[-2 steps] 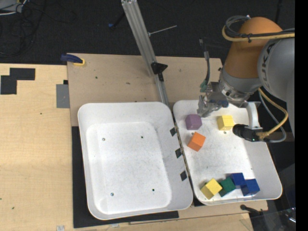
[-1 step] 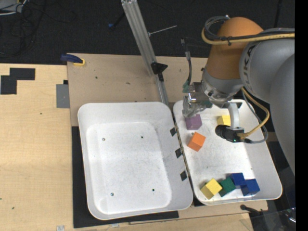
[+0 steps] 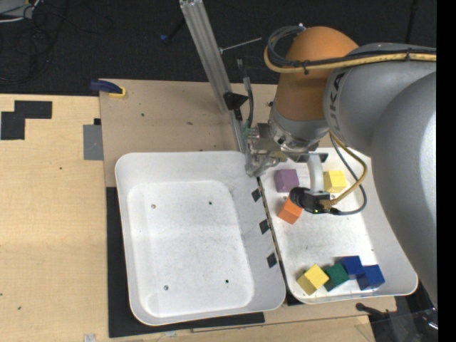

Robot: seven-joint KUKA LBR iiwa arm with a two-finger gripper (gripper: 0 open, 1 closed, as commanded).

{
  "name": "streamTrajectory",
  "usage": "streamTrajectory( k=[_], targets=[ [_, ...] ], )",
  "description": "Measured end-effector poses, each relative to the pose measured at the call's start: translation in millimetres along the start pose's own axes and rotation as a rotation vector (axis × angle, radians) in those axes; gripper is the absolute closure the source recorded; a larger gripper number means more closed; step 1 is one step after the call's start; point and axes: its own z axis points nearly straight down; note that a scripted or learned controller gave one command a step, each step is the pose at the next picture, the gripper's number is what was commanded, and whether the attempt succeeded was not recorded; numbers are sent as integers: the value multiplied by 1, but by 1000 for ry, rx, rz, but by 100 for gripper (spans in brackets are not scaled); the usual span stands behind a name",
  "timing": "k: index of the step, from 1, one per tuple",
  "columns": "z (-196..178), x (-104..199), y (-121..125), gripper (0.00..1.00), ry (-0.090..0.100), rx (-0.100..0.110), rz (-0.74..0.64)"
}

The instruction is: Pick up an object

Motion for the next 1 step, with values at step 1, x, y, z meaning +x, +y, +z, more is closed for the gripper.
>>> streamTrajectory(
  k=[1],
  targets=[
    [-9,54,4,100,0,-4,0]
  ],
)
